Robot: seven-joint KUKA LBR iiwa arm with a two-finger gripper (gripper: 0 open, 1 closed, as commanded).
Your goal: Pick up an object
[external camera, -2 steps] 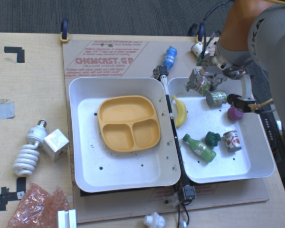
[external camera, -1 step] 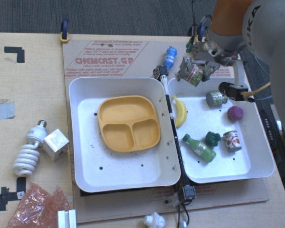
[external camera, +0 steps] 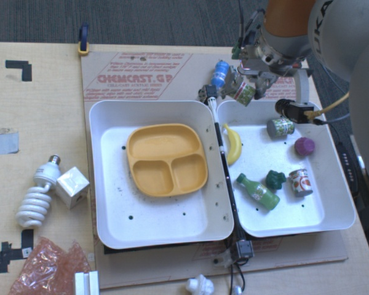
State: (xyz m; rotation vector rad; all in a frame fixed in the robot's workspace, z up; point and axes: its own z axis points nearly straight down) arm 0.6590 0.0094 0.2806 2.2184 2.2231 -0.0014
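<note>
Pincer hangs over the far rim of the right bin, near the corner where the two bins meet. A small can with a green and white label sits tilted between its fingers, so the pincer is clamped on that can, clear above the bin floor. A blue bottle lies just beyond the right bin's far-left corner, close beside the held can, on the cardboard sheet.

Inside the right bin: a second small can, green and grey, near the far wall. A purple ball-like thing just beside it toward the arm's side. A yellow banana against the bin's left wall. A green bottle lies on its side toward the near half of the bin, with a dark green lump touching or nearly touching it; cannot tell which. A red and white can lies just beside that lump.

Left of the right bin, the left bin holds a yellow divided tray, flat on its floor.

Well left of the right bin, on the bare surface, a white spiral light bulb lies next to a small white cube. Crinkled pinkish plastic wrap lies nearer the front edge.
</note>
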